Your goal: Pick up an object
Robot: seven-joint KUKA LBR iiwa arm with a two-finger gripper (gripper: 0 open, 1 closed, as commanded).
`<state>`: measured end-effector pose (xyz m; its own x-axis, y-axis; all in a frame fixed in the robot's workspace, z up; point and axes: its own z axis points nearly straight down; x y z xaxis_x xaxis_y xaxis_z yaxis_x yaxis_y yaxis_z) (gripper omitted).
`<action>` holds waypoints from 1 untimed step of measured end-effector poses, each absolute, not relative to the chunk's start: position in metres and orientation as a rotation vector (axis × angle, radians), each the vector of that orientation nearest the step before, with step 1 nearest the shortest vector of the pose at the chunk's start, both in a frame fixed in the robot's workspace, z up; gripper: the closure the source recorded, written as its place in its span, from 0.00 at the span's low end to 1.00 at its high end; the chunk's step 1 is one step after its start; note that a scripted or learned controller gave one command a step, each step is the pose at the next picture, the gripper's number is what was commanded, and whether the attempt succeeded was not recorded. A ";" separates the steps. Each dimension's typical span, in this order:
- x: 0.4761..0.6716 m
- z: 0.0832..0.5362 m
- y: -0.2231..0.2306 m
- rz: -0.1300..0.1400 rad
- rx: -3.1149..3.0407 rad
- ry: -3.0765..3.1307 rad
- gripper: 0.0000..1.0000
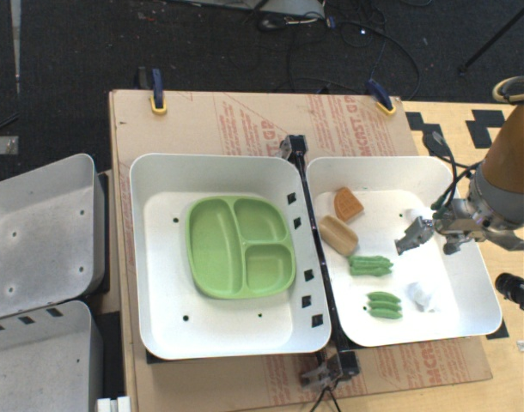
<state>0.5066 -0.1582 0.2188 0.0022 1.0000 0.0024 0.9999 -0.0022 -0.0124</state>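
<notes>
The right bin (468, 312) holds an orange-brown piece (348, 204), a tan bread-like piece (338, 235), two green pea-pod toys (370, 266) (383, 305), and a small white object (419, 296). My gripper (414, 235) hovers over the right side of this bin, to the right of the upper green pod and above the white object. Nothing shows between its fingers. The arm comes in from the right edge.
The left bin (159, 256) contains a green divided plate (242, 247). A black divider with clips runs between the bins. Spare white bin lids (39, 230) lie off the bench to the left. Cables cross the dark floor behind.
</notes>
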 end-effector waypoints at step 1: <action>0.509 0.225 -0.158 0.001 -2.220 -2.222 0.00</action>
